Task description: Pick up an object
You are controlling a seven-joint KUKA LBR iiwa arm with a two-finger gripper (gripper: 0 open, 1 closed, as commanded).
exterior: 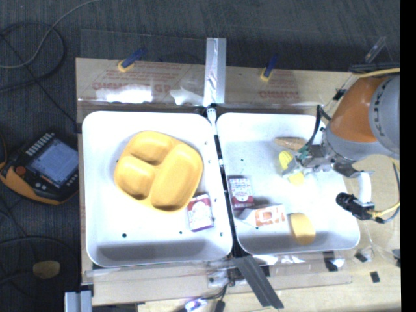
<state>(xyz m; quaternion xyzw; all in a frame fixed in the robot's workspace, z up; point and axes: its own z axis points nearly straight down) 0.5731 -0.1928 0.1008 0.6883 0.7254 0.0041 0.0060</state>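
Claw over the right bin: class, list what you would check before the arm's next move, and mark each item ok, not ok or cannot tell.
1. Claw is over the right bin: ok.
2. A target is beside it, the small yellow piece: ok.
3. Something is held in the claw: cannot tell.
4. Tan oblong piece lies apart from the target: not ok, they nearly touch.
5. Yellow block and cartons are away from the claw: ok.

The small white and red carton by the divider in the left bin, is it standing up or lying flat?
Lying flat: the small white and red carton shows its broad printed face upward on the left bin's floor.
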